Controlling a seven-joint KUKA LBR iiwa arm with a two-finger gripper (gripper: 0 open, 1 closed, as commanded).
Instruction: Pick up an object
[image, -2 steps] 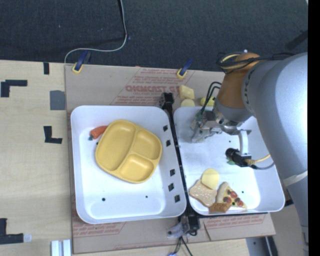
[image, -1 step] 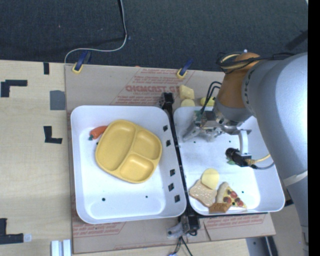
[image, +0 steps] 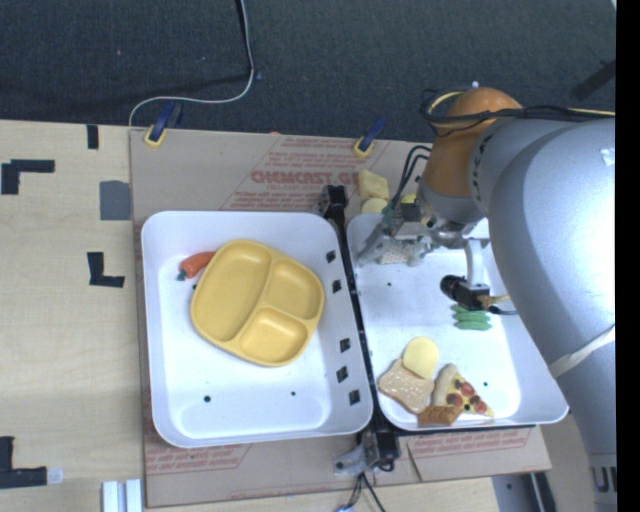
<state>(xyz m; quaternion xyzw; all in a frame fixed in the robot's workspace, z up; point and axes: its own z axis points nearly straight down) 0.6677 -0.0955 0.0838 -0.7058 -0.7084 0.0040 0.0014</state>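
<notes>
Low over the far part of the right bin (image: 520, 400), the end effector (image: 400, 245) sits beneath the arm's orange band (image: 455, 150), near the bins' shared divider. Its metal parts blur together there, so whether it is spread or closed, or has hold of anything, I cannot tell.

2 shallow white bins lie side by side on the bench (image: 60, 330), resting on a sheet of cardboard (image: 270, 180). The left bin (image: 170, 400) carries a yellow divided plate (image: 258, 300) with 3 compartments, tilted slightly askew. Just beside the plate's far-left edge lies a small orange carrot-like toy (image: 196, 263), partly tucked under the rim.

Possible objects to pick lie in the right bin. At its near edge is a cluster of toy food: a pale yellow round piece (image: 421, 354), a slice of toast (image: 403, 387) touching it, and a pizza slice (image: 462, 394) with red dots just to the right. A small green item (image: 472, 319) lies further up, near a black part of the arm (image: 463, 291). 2 pale yellow chunks (image: 372, 190) rest at the bin's far edge, close to the end effector.

A white cable (image: 240, 60) runs across the dark floor beyond the bench, and clamps (image: 160, 125) hold the cardboard's far edge.
</notes>
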